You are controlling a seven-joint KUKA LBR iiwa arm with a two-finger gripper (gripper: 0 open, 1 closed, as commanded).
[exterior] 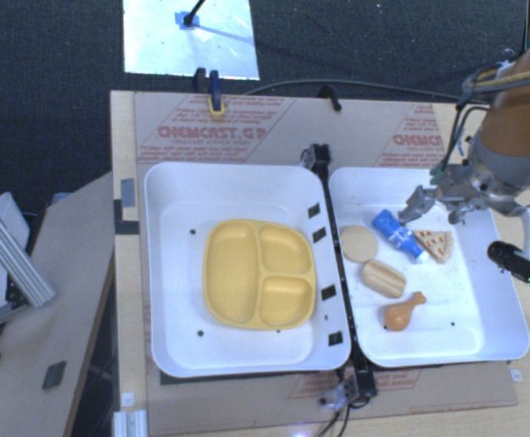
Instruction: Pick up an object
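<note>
1. Two shallow white plastic bins are seen side by side on the pale wooden surface [128, 244], which is partly covered by a printed cardboard sheet [247, 130].
2. The left white bin [169, 208] is occupied by a yellow plastic tray with three compartments [258, 273], lying flat near its middle.
3. In the right white bin [497, 330], five small items are grouped toward the left half: a round beige cracker-like disc [359, 243], a blue cylindrical can with a white label [398, 233], a triangular toy pizza slice [434, 243], a tan toy bread roll [383, 279] and an orange-brown toy chicken drumstick [403, 311].
4. The blue can is lying on its side, touching or just beside the pizza slice; the disc is just left of it.
5. The grey arm with the orange band [520, 116] is reached in from the right, and its grey two-finger pincer [422, 202] is placed just above the blue can.
6. The pincer's fingers appear slightly apart, though the slanted view leaves this uncertain; nothing is seen held between them.
</note>
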